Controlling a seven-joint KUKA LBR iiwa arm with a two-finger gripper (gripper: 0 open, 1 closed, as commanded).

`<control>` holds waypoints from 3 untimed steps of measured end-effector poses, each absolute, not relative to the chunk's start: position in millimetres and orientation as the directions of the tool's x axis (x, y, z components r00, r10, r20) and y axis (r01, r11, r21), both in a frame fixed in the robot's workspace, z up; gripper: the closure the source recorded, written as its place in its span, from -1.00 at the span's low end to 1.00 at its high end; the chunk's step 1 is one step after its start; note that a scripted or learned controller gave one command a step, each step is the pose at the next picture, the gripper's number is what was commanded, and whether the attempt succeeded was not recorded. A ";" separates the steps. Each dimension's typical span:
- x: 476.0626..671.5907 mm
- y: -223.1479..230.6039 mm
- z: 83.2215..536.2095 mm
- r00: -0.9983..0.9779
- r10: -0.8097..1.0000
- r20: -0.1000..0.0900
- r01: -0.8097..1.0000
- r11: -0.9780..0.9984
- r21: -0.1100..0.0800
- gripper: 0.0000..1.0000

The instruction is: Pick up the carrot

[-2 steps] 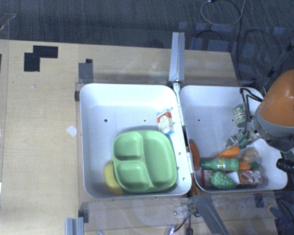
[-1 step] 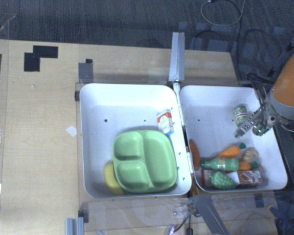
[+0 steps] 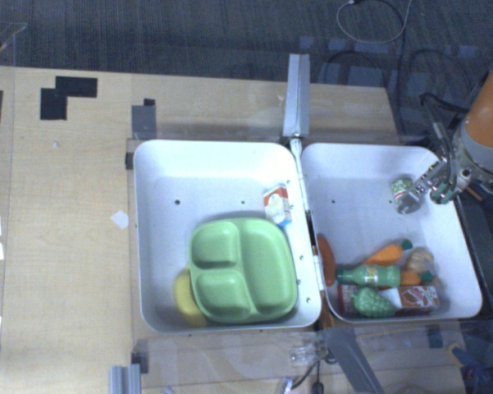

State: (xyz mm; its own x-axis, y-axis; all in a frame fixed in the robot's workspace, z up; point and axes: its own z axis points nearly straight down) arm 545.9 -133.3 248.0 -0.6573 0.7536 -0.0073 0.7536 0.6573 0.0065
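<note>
Carrot (image 3: 385, 255): seen lying in the right bin (image 3: 353, 179), in the cluster of items at its near side; the orange body is laid roughly crosswise, tilted slightly, with the green top pointed toward the right and a little away from the camera, and the narrow end pointed left.
Neighbours: a green bottle (image 3: 367, 277) is found just in front of the carrot, lying nearly parallel to it; a green lumpy item (image 3: 371, 303) and a red packet (image 3: 413, 298) are placed nearer still; a pale rounded item (image 3: 419, 259) sits just right of the carrot; a red-orange sausage-shaped piece (image 3: 326, 260) is set lengthwise by the bin's left wall.
Jaws (image 3: 410, 197): poised over the far right part of the right bin, well apart from the carrot; a small greenish, shiny object appears at the tip, but whether it is held, and how wide the jaws stand, cannot be told.
Arm (image 3: 486, 125): seen entering from the right, its orange band visible at the frame edge.
Left bin (image 3: 160, 212): occupied by a green divided tray (image 3: 242, 269), a yellow item (image 3: 185, 295) tucked under the tray's left edge, and a small white-and-red packet (image 3: 277, 203) by the dividing wall.
Surface (image 3: 57, 245): pale wood, both bins carried side by side.
</note>
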 end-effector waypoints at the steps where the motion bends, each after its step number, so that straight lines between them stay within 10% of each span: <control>1: 545.7 -133.6 247.7 -0.657 0.754 -0.007 0.754 0.657 0.006 -1.00; 2: 528.6 -176.1 112.9 -0.589 0.808 -0.011 0.808 0.589 0.013 -1.00; 3: 492.9 -96.6 91.4 -0.783 0.622 -0.017 0.622 0.783 0.012 -1.00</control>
